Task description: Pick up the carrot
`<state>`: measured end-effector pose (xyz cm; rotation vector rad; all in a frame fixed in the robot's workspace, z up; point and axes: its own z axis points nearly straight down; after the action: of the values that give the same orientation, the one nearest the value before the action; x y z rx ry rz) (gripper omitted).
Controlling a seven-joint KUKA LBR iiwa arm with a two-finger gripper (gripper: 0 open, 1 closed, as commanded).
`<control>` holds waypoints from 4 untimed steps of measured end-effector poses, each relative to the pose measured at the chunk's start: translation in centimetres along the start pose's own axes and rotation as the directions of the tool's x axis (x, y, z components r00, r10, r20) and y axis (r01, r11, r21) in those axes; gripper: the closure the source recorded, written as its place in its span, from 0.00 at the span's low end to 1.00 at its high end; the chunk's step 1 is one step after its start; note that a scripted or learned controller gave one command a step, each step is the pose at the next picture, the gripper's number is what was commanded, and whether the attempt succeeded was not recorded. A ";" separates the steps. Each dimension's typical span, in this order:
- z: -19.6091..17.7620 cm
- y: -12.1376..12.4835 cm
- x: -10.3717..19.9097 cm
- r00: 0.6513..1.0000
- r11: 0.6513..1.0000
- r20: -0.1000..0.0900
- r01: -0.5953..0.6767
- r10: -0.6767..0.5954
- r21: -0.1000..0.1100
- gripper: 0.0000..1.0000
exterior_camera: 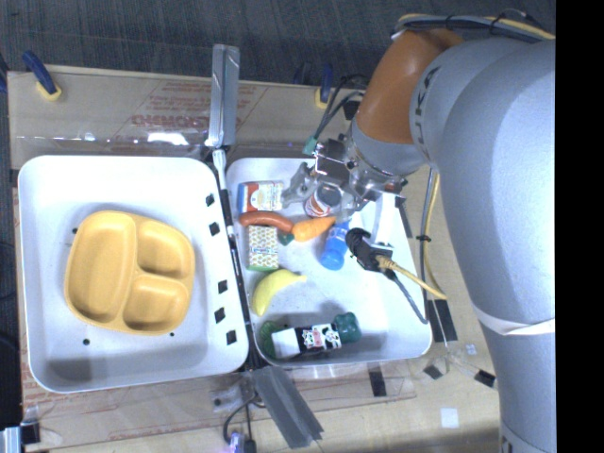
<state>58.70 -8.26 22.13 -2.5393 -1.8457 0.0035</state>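
Looming closest to the lens, the grey arm with its orange band reaches in from the right over the right-hand white bin. Its gripper hangs low over the far half of that bin, just beyond the carrot. From this angle it cannot be told whether the gripper is open or closed, or whether it touches the carrot.

The carrot lies on the bin floor near the middle, with its green end pointing left. A red, sausage-like item lies just to its left. Just beside it on the right is a blue object, perhaps a small bottle.

A labelled can stands toward the far left corner of the bin, and a green-and-yellow packet lies against the left wall. A banana lies nearer the camera. A dark green bottle with a black-and-white label lies on its side along the near wall.

The left-hand bin holds a yellow divided plate.
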 end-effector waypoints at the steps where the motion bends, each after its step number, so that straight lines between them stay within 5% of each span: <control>1: -4.4 1.5 0.7 0.996 0.996 -0.001 -0.092 0.092 0.000 0.00; 2: 9.7 1.5 -2.4 0.999 0.999 0.000 0.049 -0.049 0.003 0.00; 3: 12.4 0.4 -2.2 1.000 1.000 -0.003 -0.024 0.024 -0.009 0.00; 4: 11.4 0.4 -2.0 1.000 1.000 -0.004 -0.019 0.019 -0.008 1.00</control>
<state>58.43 -10.27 10.72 -2.5599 -1.8232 -0.0091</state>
